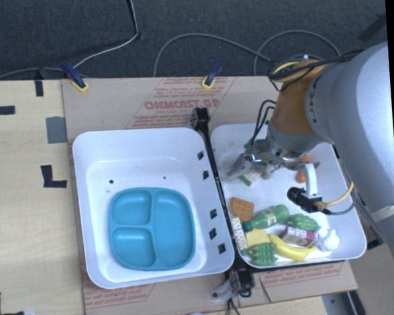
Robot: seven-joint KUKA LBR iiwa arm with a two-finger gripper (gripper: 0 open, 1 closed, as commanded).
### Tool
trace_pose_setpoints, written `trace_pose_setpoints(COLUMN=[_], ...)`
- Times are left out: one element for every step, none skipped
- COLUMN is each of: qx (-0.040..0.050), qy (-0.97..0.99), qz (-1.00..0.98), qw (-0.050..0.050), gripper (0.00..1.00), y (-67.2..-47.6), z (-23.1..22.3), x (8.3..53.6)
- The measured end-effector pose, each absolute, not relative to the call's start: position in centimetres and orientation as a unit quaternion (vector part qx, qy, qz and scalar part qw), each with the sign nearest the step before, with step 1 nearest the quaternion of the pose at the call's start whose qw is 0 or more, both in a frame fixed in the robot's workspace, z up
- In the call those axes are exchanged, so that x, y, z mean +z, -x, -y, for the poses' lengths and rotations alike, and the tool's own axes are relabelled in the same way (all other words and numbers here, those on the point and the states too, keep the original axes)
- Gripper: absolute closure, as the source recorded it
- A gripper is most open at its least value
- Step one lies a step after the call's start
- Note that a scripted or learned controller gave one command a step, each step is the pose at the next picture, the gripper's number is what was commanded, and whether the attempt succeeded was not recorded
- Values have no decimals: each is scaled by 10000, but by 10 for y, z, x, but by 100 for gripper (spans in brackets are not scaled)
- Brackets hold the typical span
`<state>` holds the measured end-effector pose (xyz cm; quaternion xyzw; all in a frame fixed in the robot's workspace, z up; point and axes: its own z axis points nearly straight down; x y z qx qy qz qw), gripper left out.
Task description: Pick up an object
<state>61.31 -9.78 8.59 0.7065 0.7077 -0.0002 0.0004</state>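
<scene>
Gripper [253, 161] is down in the right bin [351, 243], can't tell how the jaws stand; toy food pile [280, 234] sits well below them, untouched.

The desk [26, 212] is covered by a cardboard sheet [133, 104], on which two white bins, left [89, 147] and right [354, 237], are placed side by side.

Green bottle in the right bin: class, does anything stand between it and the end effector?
Nothing visible blocks it. The end effector sits above the green bottle in the picture; the cracker lies slightly left of that line.
</scene>
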Motion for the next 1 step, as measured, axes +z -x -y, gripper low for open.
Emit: trace_pose_setpoints(qx=[-2], qy=[-7063], qz=[-7080], qw=[22], gripper=[100], y=[-614], z=[98], x=[96])
